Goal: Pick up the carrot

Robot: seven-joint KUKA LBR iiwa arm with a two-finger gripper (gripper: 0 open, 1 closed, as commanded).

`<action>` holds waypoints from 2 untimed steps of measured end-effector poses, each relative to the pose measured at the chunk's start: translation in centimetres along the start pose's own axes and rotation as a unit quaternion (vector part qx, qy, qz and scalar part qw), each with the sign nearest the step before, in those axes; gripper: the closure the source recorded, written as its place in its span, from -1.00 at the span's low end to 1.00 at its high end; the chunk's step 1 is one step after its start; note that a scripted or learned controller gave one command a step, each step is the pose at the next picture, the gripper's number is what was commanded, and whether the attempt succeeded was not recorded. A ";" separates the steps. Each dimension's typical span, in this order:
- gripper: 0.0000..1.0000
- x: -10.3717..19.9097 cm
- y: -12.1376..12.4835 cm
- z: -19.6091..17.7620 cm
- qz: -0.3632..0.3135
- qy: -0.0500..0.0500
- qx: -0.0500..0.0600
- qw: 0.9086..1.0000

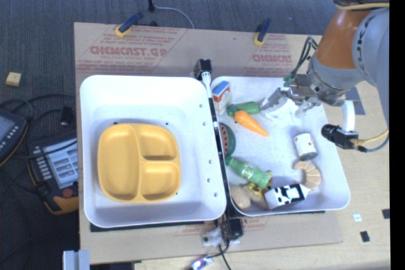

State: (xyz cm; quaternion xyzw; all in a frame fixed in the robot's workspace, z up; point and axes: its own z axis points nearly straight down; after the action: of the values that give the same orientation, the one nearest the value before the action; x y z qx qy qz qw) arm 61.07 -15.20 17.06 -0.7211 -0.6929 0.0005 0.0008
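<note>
Carrot (251, 122): a small orange toy cone with a green leafy top, lying on its side in the upper left part of the right white bin (335, 199), tip pointing toward the lower right of the frame, green end toward the upper left. Just right of it, over the bin's upper middle, hangs the grey two-finger gripper (286, 101), its fingers spread apart with nothing between them. A small carton (220, 93) stands near the carrot's leafy end. The yellow divided plastic tray (138, 160) sits in the left white bin (95, 98).
</note>
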 end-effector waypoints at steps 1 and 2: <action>-1.00 5.4 0.4 8.2 -0.026 -0.002 -0.004 1.000; 1.00 5.4 0.6 7.0 -0.026 -0.002 -0.006 1.000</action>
State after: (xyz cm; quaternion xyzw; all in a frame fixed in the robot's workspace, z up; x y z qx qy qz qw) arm 61.82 -9.84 10.03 -0.7027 -0.7115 -0.0022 -0.0053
